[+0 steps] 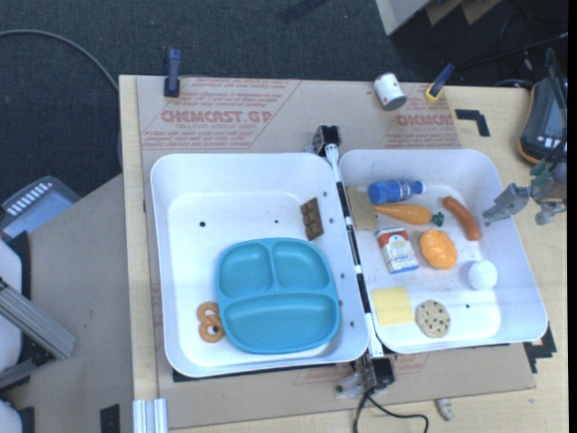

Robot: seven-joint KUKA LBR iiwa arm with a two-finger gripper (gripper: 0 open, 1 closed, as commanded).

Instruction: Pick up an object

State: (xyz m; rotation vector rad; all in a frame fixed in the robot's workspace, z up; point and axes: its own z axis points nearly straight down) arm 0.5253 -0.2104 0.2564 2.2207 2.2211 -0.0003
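Barely in at the right bin's [514,242] edge, gripper [501,207] hanging beside the hot dog [462,218]; jaw spread impossible to tell.

Blue plate [275,298], orange carrot [404,214]

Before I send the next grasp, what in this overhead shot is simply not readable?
- Grey two-finger gripper, at the right bin's far right rim: too small and blurred to tell its finger state; the arm is cut off by the picture's right edge.
- Small red-and-white carton: label too small to read.
- Brown pretzel, left bin: touches the blue divided plate; overlap unclear.
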